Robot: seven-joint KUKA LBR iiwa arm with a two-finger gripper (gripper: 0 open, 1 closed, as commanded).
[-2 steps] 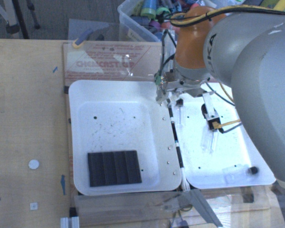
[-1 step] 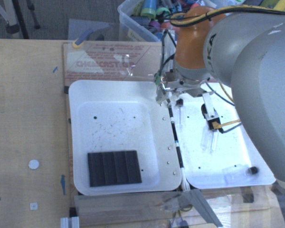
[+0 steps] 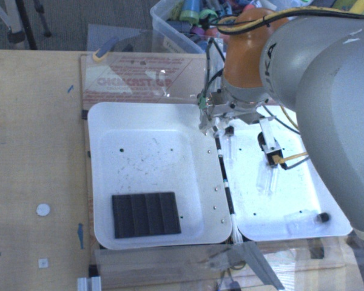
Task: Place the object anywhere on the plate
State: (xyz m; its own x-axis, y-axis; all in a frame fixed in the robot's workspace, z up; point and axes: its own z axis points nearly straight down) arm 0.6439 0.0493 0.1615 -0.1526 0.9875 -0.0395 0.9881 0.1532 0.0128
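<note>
A dark ribbed rectangular plate (image 3: 147,214) lies flat in the left bin's (image 3: 103,162) front left part. In the right bin (image 3: 249,217), a clear tube-like object (image 3: 267,180) lies near the middle, hard to make out against the white floor. Another clear object with a small black end (image 3: 323,217) lies at that bin's front right corner. My gripper (image 3: 217,128) hangs at the far end of the wall between the two bins, well away from the plate and up-left of the clear tube. The big grey arm hides the right bin's far right side.
A clear lidded box with pink printing (image 3: 139,77) stands behind the left bin. A tub of colourful toys (image 3: 200,8) sits further back. The bare wooden bench (image 3: 36,132) stretches to the left, with a small white disc (image 3: 43,210) on it.
</note>
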